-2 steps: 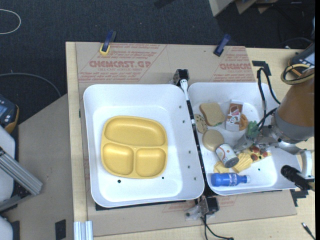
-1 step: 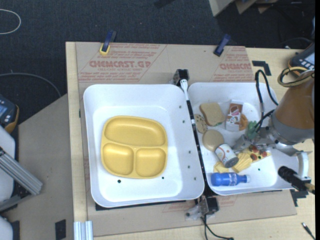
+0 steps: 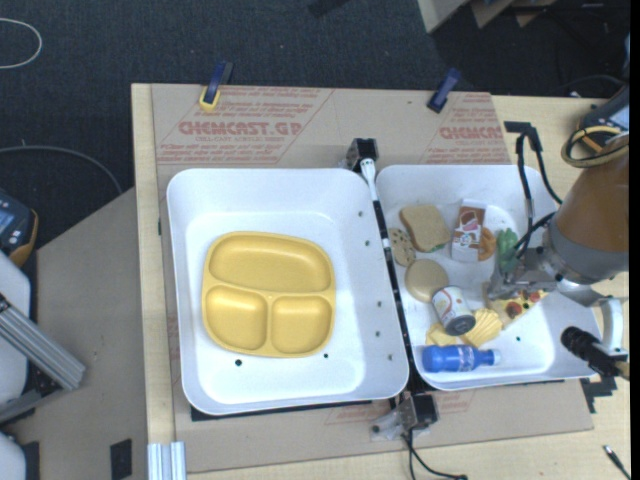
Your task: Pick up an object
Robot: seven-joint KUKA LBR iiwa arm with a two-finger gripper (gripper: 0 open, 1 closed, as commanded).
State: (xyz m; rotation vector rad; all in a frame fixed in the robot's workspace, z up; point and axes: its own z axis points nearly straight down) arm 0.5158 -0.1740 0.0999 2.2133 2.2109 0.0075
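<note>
Bench | left bin (image 3: 190, 268): yellow tray (image 3: 268, 293) | right bin (image 3: 440, 180): blue bottle (image 3: 457, 358), can (image 3: 455, 311) | claw (image 3: 512, 290): state unclear

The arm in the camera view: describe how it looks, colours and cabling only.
The arm has a broad orange band above a grey wrist section. A black cable loops along its side. The gripper is a small, dark metal assembly with fine wiring around it, too cluttered for more detail.
</note>
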